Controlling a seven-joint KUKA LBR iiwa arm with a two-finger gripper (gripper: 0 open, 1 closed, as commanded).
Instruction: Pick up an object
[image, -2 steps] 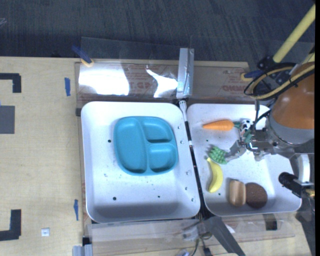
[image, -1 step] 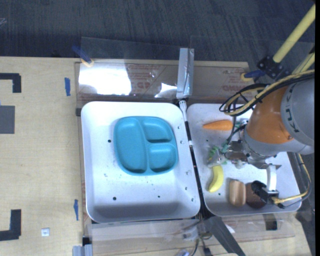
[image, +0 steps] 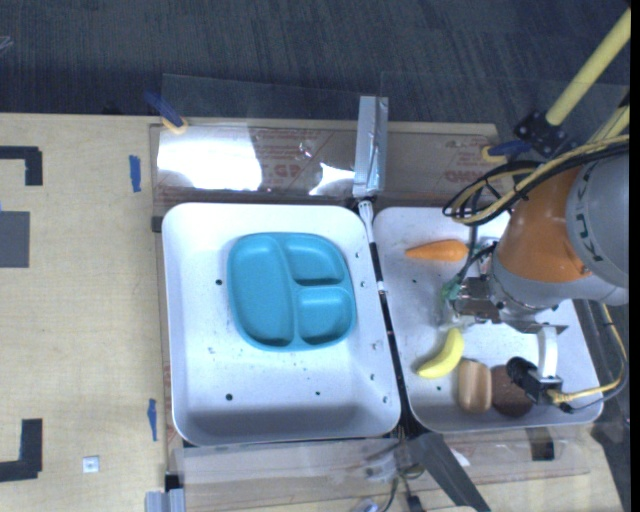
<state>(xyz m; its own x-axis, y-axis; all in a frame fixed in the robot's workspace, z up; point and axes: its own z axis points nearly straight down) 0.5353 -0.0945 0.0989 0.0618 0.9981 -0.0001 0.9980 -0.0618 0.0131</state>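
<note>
Wooden bench carries two white bins; in the right white plastic bin (image: 580, 415) the gripper (image: 478, 300), jaw state indeterminate, hangs just above the curved yellow banana (image: 441, 356), risking a glancing miss against the brown bread-like lump (image: 473, 386).

From my station I see the wooden bench (image: 80, 300) carrying two shallow white bins side by side, touching along their inner rims. The left bin (image: 190, 390) and the right bin (image: 410, 285) sit toward the bench's right half. Black angle marks (image: 25, 165) and short blue tape strips (image: 134, 172) lie flat on the bare board to the left.
</note>
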